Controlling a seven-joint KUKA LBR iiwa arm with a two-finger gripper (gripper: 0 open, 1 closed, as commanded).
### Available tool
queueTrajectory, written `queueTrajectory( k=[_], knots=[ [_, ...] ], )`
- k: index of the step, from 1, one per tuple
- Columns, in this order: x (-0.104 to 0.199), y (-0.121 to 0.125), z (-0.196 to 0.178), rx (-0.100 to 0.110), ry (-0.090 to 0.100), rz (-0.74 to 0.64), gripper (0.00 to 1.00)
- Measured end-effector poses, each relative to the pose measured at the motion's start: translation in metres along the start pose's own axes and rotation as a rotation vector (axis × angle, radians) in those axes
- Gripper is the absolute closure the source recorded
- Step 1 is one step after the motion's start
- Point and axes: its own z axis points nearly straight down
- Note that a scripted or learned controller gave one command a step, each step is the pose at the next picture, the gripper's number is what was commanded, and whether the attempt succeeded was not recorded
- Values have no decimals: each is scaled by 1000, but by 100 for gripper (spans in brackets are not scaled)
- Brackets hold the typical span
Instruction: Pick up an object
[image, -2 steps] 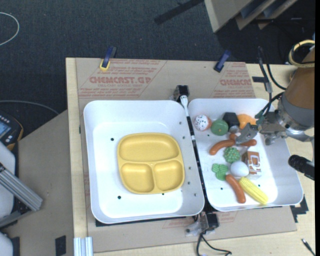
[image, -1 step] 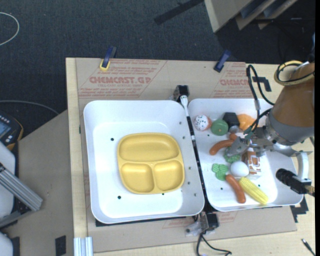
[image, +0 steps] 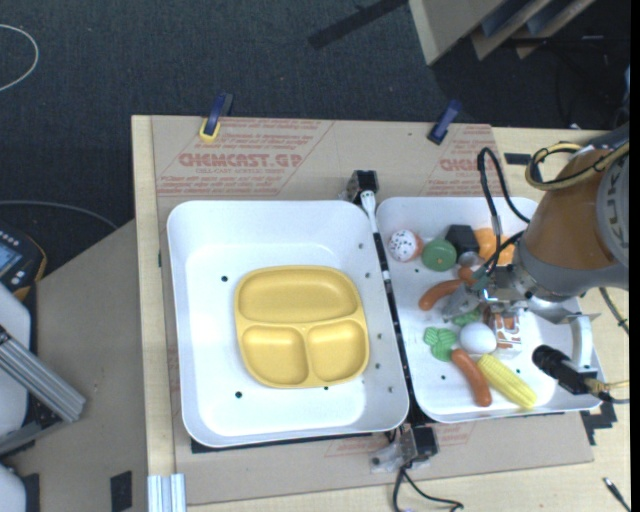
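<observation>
The gripper hangs low in the right bin, just above a white egg; whether it is open or closed cannot be told. The egg looks light, hard and slippery, likely to roll, so it is best pinched across its middle.

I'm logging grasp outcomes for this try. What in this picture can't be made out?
1. Camera view: whether the gripper holds anything; the arm overhangs it and the spot is small.
2. Camera view: the orange thing beside the black block, partly behind the arm; its kind is unclear.
3. Camera view: the right bin's far right side, covered by the arm.
</observation>
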Motion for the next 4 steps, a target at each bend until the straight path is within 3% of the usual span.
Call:
queueTrajectory(
  k=[1, 2, 3, 4],
  knots=[
    [-2, 4, 0, -13, -1, 0, 0],
    [-5, 7, -12, -25, -10, 1, 100],
    [-8, 18, -70, -3, 3, -2, 100],
    [-9, 20, -124, -5, 2, -3, 100]
  ],
)
